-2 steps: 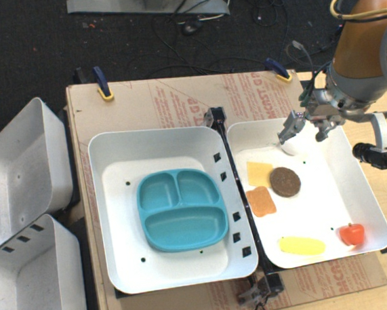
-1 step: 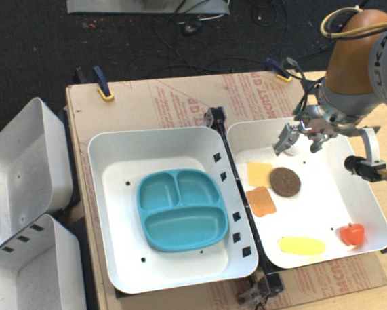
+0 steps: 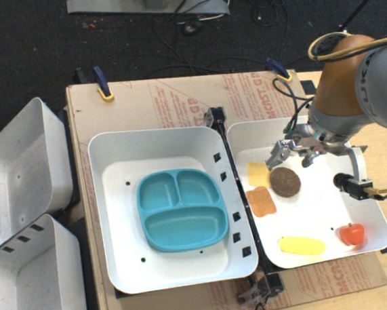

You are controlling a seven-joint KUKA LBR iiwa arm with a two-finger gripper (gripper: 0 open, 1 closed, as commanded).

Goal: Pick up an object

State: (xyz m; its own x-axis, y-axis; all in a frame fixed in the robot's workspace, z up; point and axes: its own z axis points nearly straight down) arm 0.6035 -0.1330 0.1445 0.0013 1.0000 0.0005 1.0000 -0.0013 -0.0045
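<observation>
My gripper (image 3: 291, 156) hangs over the back of the right bin (image 3: 368, 199), with its fingers spread open and nothing between them. Just in front of it lies a round brown patty (image 3: 285, 182). A yellow square slice (image 3: 258, 174) and an orange-brown slice (image 3: 260, 201) lie left of the patty. Near the bin's front edge I see a yellow oblong piece (image 3: 301, 245) and a red pepper-like toy (image 3: 352, 234).
The left bin (image 3: 112, 193) holds a teal divided tray (image 3: 182, 209). A black divider (image 3: 236, 187) runs between the two bins. Two more white bins (image 3: 23, 222) stand off the bench at the left. A black cable part (image 3: 349, 185) hangs beside the arm.
</observation>
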